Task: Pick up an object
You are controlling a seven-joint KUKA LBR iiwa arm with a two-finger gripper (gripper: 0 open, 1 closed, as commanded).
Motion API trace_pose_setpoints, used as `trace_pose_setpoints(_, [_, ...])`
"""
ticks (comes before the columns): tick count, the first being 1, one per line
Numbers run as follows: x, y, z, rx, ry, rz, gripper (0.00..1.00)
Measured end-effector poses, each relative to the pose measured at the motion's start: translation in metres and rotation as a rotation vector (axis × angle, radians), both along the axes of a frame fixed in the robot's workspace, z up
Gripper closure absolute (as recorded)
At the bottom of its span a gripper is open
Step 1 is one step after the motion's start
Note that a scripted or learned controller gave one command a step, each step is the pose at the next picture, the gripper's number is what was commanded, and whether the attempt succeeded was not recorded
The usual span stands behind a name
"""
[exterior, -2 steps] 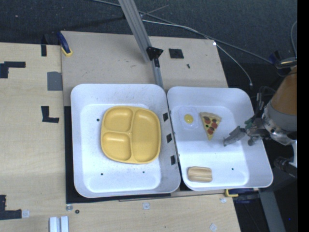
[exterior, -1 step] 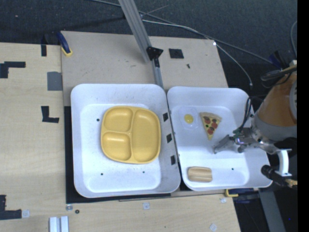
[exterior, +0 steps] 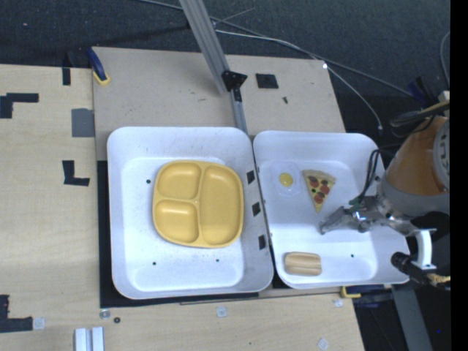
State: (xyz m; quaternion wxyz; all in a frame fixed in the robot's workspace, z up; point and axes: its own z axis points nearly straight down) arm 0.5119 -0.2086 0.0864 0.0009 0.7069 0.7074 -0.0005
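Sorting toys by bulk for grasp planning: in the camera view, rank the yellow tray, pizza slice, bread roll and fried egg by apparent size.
1. Yellow divided tray
2. Pizza slice and bread roll, too alike to rank
3. Fried egg

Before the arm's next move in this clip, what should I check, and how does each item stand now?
1. Targets in the right bin: pizza slice, fried egg, bread roll: ok.
2. Gripper inside that bin: ok.
3. Object between the jaws: not ok.
4. Jaw opening: cannot tell.
5. Gripper over a target: not ok; it sits between slice and roll.
6. Yellow plate lies apart in the left bin: ok.
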Motion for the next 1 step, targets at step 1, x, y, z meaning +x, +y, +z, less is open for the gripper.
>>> trace_pose_setpoints(1, [0.0016,0.0002,0.0119,-0.001,-0.005,0.001,1.0])
